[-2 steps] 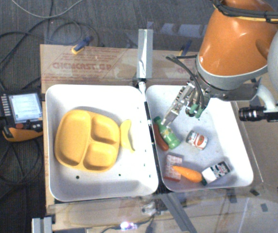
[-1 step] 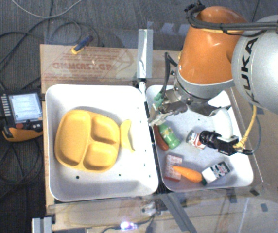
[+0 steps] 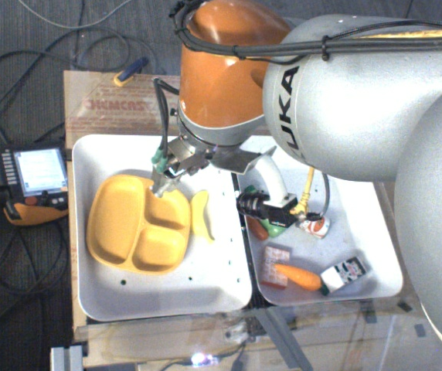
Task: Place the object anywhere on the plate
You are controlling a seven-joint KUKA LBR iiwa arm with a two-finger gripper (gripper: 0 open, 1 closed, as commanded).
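Observation:
A yellow divided plate (image 3: 128,222) lies in the left bin (image 3: 97,300). A yellow banana (image 3: 200,215) lies on the bin floor just right of the plate, close to its rim. My gripper (image 3: 161,182) hangs over the plate's upper right rim, reaching down from the orange wrist. No object can be made out at the gripper's tip. The arm's bulk hides the top of both bins.
The right bin (image 3: 383,273) holds an orange carrot (image 3: 298,277), a pink packet (image 3: 275,260), a white and black box (image 3: 343,272), a small red and white can (image 3: 316,226) and a red and green item (image 3: 258,227). A cardboard sheet (image 3: 117,110) lies behind the left bin.

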